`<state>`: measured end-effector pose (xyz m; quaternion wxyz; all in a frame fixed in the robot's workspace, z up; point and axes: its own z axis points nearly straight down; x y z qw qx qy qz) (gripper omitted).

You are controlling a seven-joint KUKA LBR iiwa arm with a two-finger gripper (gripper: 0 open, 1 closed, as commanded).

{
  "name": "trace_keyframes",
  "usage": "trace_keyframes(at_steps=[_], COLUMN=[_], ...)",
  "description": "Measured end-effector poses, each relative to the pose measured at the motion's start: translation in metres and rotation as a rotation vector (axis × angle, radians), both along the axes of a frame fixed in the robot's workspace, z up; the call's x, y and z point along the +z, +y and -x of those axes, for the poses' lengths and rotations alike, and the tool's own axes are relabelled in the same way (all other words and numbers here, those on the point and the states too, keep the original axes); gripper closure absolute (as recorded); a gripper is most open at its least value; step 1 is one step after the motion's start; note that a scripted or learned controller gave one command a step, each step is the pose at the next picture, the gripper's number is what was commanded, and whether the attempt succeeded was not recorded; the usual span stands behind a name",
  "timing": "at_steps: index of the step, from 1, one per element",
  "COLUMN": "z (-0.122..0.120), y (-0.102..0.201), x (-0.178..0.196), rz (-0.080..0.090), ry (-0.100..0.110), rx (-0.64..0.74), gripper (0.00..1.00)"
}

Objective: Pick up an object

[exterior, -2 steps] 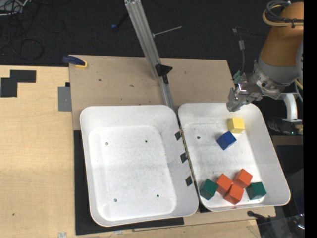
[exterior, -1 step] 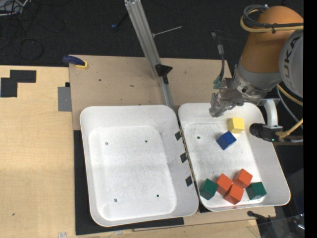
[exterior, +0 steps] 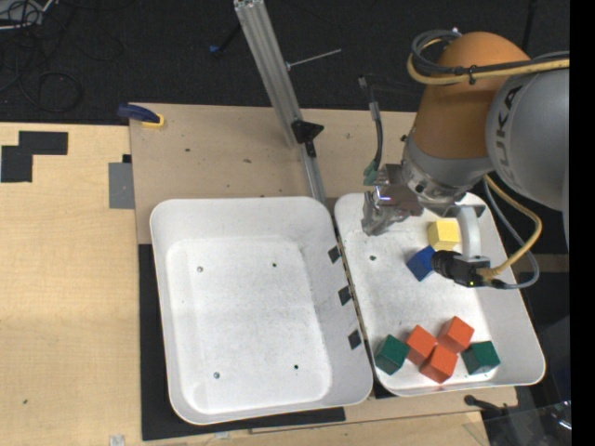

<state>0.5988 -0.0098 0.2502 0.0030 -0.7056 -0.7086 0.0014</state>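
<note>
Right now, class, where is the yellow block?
The yellow block sits in the right bin, toward its far end, just above the blue block and beside the gripper.

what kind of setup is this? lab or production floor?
Looks like a robotics lab bench: a KUKA arm over two white bins, toy blocks for grasp trials, loose cables behind.
</note>
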Motion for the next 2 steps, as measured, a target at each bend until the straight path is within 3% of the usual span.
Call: trace_keyframes(at_steps=[2], z=[0.031], y=[0.102], x=[-0.008], rz=[0.000], ry=[0.000], rx=[0.001], gripper=[1.00])
